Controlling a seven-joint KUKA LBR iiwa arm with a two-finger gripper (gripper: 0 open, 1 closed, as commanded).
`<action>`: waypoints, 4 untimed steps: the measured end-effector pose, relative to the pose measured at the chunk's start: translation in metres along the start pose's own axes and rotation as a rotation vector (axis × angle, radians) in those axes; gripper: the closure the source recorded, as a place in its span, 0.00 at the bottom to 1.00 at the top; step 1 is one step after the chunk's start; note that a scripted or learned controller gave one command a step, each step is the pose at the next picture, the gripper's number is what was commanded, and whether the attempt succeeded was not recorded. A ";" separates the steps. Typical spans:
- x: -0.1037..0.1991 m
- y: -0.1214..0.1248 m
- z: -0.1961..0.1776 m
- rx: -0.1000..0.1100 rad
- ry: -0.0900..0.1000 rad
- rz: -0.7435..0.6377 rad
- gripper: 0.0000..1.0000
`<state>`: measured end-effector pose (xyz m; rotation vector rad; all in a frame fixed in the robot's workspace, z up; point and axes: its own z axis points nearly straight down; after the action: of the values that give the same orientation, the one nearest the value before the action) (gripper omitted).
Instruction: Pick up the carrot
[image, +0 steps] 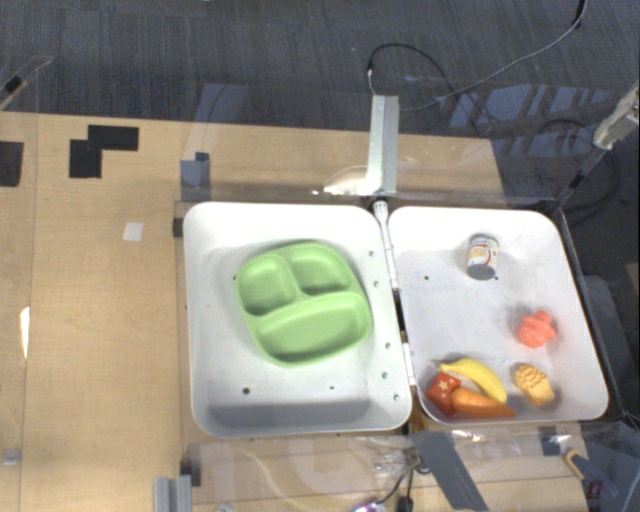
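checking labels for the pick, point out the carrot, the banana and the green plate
carrot (481, 404): camera view, middle of its orange body
banana (480, 378): camera view, middle of its yellow curve
green plate (304, 336): camera view, floor of its large front compartment

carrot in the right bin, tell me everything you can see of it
The carrot is a small orange piece, smooth and plastic-looking like toy food, lying flat near the front edge of the right bin, towards its front left corner. It runs roughly left to right, tapering towards the right. The banana lies just behind it, seeming to touch it, and a red piece sits against its left end. Finer detail is too small to tell.
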<state>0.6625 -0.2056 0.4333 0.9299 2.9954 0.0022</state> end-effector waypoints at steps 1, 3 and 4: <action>0.008 -0.004 -0.001 0.000 -0.001 -0.073 1.00; 0.002 0.000 0.039 -0.001 -0.001 -0.142 1.00; 0.008 -0.005 0.012 -0.001 -0.003 -0.078 1.00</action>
<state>0.6531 -0.2058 0.4213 0.8111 3.0268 0.0017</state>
